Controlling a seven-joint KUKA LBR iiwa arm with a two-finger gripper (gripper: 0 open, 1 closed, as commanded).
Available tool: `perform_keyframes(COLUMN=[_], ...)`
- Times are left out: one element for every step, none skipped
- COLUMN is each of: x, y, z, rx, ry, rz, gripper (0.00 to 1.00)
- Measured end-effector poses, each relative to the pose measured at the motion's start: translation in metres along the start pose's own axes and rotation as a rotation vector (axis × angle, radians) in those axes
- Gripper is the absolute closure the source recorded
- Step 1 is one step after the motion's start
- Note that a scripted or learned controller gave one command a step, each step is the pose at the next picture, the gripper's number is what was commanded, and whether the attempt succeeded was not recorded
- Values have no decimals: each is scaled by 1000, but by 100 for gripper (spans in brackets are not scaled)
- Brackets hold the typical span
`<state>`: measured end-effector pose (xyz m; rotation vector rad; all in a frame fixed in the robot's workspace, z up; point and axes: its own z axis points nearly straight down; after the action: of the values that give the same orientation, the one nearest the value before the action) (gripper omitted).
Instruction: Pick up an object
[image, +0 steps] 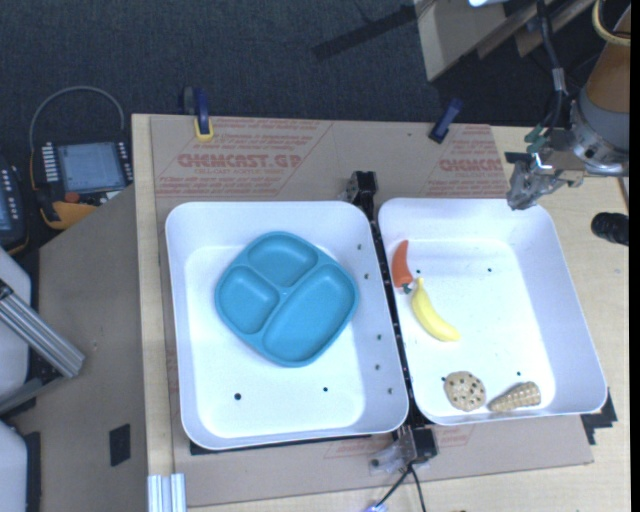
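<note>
The right bin (560, 290) holds a yellow banana (433, 314), an orange carrot (401, 263) just above it, a round speckled cookie (464, 390) and a tan waffle cone (515, 397) at the front. My gripper (523, 193) hangs over the back right rim of that bin, well away from all four items. Nothing sits between its fingers.
The left bin (200, 400) carries a blue divided plate (287, 297). A black clamp (362, 185) sits at the back where the two bins meet. Blue clamps (445, 120) hold the cardboard sheet at its far edge.
</note>
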<state>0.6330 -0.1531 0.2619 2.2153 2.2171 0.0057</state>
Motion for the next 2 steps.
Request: perform_keyframes(x=[46, 98], y=[-21, -41], z=[16, 10], rx=[11, 11], ry=[4, 3], rz=[-1, -1], gripper=[100, 100])
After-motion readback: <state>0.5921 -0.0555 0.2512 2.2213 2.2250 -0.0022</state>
